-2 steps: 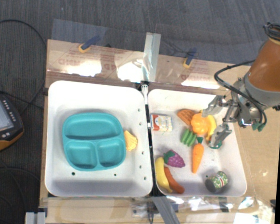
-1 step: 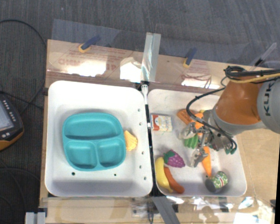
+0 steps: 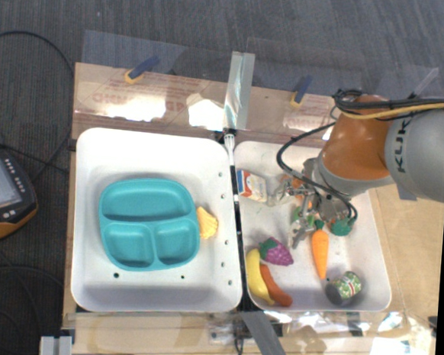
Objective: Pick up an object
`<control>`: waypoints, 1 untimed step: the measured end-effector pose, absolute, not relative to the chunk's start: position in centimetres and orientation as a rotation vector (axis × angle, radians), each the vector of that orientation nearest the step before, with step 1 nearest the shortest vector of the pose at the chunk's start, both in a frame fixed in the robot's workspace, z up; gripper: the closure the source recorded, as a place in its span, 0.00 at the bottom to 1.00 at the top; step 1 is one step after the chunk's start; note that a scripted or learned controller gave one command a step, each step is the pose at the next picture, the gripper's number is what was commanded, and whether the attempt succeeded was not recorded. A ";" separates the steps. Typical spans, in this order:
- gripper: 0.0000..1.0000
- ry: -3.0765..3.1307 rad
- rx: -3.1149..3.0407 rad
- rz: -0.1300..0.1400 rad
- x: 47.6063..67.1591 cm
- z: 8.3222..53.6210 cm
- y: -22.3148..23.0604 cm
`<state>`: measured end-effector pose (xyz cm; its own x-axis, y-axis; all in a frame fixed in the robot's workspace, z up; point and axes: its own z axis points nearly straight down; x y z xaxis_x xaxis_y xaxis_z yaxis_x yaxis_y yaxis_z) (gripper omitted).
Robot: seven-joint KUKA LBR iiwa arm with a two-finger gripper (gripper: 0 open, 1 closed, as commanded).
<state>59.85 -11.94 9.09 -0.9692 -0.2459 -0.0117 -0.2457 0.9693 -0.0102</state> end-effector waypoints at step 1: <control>0.00 3.104 -0.417 -0.008 49.9 9.1 -14.1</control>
